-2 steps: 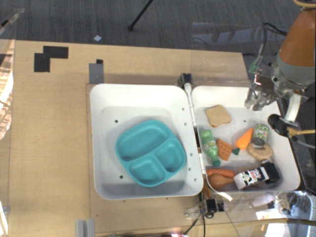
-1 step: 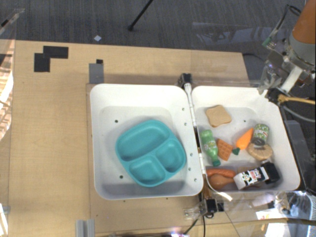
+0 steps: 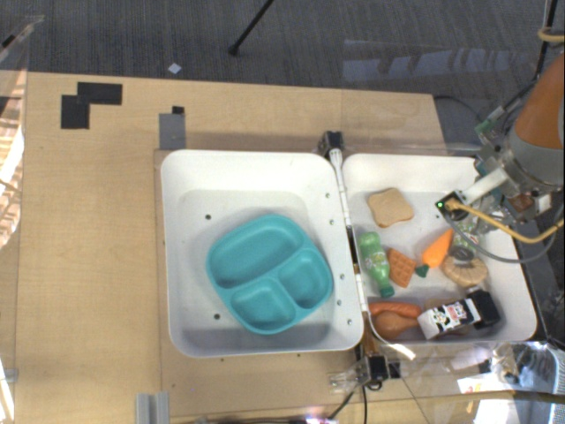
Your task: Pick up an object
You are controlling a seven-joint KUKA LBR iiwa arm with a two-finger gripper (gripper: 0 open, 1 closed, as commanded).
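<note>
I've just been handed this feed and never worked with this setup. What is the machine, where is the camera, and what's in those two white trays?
The one camera sits above the bench and looks down at a slant. The grey arm with the orange band reaches in from the right; its gripper hangs over the right bin, near a toy carrot. I cannot tell whether it holds anything. That bin also has a slice of bread, a green bottle, a waffle piece, a round biscuit, a hot dog and a black and white carton. The left bin holds a teal divided plate.
</note>
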